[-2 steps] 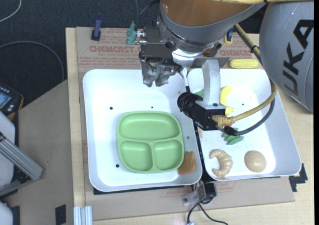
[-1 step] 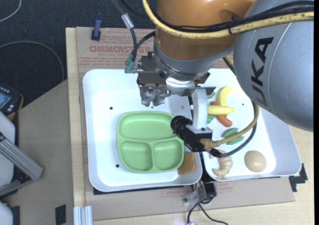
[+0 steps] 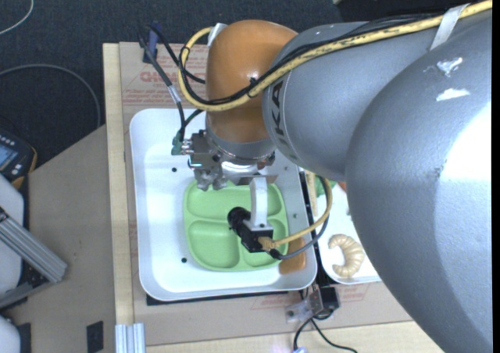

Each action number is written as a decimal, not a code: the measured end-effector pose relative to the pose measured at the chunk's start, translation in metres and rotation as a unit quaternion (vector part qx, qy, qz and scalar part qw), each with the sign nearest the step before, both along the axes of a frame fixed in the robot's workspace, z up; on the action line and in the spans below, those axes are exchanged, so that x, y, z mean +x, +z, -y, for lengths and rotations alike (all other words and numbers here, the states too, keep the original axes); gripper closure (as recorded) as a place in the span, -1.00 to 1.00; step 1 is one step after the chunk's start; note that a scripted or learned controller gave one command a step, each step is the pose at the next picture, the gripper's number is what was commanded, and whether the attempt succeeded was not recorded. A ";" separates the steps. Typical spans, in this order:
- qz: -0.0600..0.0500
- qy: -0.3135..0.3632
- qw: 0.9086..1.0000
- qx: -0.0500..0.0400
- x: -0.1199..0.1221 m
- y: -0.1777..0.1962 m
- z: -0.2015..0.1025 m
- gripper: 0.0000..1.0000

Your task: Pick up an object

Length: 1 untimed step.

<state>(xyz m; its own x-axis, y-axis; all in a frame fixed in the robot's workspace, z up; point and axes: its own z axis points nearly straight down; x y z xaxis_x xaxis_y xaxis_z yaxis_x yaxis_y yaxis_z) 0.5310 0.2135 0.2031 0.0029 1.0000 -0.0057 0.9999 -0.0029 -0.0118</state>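
View from above, arm entering from the right. The gripper (image 3: 221,176) hangs over the left bin (image 3: 156,211) at the centre of the frame, just past the upper edge of the green divided tray (image 3: 207,226). I cannot tell whether it is apart or together, since the orange band (image 3: 242,70) and wrist cover it, and I see nothing held.

The tray lies flat in the lower right part of this bin, with its right side under the robot's hardware. A bare white strip runs between the tray and the bin's left wall, and a narrower strip runs along the lower wall. To the lower right, the right bin (image 3: 344,275) holds a croissant-shaped piece (image 3: 348,254). A brown piece (image 3: 293,263) sits at the divide between the bins; I cannot tell which bin it is in.

The grey arm (image 3: 406,133) covers the right half of the frame. Both bins rest on a pale bench (image 3: 121,187), with dark carpet (image 3: 78,16) beyond it at the upper left.
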 end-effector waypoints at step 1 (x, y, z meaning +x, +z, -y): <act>0.015 0.002 1.000 0.005 0.092 0.127 -0.010 1.00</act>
<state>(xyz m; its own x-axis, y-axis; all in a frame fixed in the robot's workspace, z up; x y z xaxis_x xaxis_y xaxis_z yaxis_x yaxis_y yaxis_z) 0.6229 0.2235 0.3306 -0.0007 1.0000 0.0044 0.9998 0.0006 0.0191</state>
